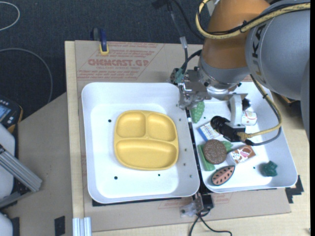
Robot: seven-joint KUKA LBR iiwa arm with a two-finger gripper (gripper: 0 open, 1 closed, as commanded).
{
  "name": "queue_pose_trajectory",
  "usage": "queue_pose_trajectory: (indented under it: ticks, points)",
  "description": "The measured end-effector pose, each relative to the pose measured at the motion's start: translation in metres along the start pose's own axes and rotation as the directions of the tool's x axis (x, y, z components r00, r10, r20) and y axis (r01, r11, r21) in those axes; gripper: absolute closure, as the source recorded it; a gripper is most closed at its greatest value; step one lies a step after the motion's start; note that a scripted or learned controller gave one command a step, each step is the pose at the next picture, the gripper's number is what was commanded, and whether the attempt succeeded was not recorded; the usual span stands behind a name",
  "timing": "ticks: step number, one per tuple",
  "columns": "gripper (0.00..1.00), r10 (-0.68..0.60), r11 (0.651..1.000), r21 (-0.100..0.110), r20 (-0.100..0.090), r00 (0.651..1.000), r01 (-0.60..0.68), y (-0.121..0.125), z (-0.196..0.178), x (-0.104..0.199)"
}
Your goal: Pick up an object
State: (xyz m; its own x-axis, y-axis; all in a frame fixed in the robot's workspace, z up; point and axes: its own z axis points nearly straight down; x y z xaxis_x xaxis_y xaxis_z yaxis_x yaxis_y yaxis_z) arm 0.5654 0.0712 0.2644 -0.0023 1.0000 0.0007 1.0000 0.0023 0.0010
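Plate [146, 139] in left bin [98, 173]; patty [215, 151] in right bin [252, 176], near its left wall.

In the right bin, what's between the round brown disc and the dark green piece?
A red-and-white packet lies between the brown disc and the dark green piece, in the camera view.

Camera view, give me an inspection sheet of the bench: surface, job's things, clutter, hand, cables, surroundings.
Surface: brown board bearing the left bin and right bin side by side.
Job's things: the right bin holds a green leaf piece, brown disc, blue-white packet, red-white piece, orange-rimmed oval and dark green lump.
Clutter: yellow divided plate in the left bin.
Hand: hand above the wall between the bins, beside the green leaf piece.
Cables: pale cable looping on the floor; dark cable at the board's near edge.
Surroundings: dark carpet; blue clamp on the board's far edge.
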Motion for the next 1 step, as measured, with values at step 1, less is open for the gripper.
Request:
queue_pose_trajectory:
  ticks: [1]
  points:
    - [1.0, -0.004, 1.0, 0.002, -0.001, 1.0, 0.004, -0.0013, 0.0129, 0.062]
